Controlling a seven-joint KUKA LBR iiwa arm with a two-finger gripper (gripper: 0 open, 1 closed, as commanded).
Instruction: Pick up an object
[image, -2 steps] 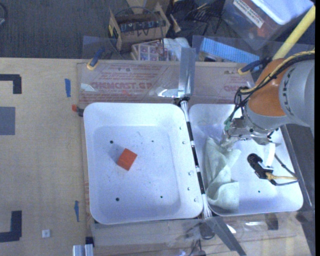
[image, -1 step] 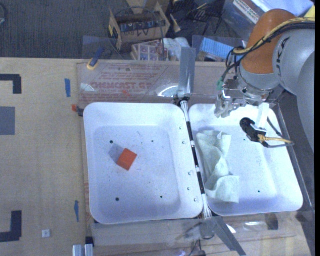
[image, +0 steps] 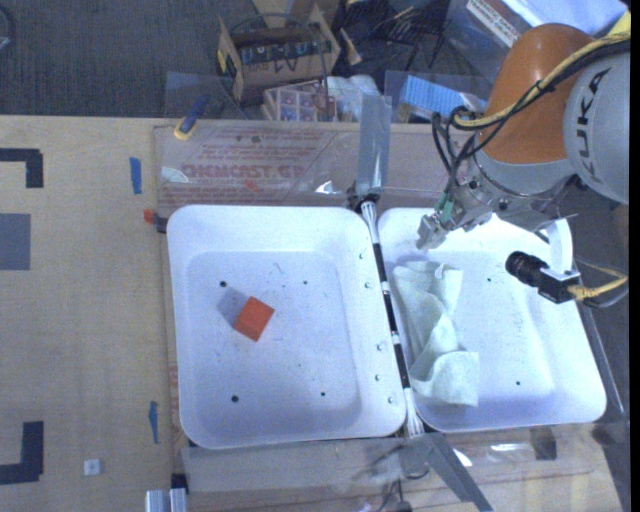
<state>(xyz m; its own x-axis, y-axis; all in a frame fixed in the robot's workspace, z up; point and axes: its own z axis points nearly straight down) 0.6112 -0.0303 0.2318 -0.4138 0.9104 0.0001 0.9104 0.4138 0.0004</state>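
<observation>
The end effector (image: 432, 232) is hovering over the right bin (image: 560, 390), just above the pale cloth (image: 437, 330); its grip state I cannot tell. An orange block (image: 254, 319) is lying in the left bin (image: 200, 400). Descending at the cloth's edge is risking a pinch of limp fabric that slips free.

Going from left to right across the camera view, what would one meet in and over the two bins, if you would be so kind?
Left bin → orange block → right bin with the pale cloth → gripper above the cloth's far end.

The grey arm (image: 560, 100) reaches in from the right, hand (image: 432, 232) pointing down.
</observation>
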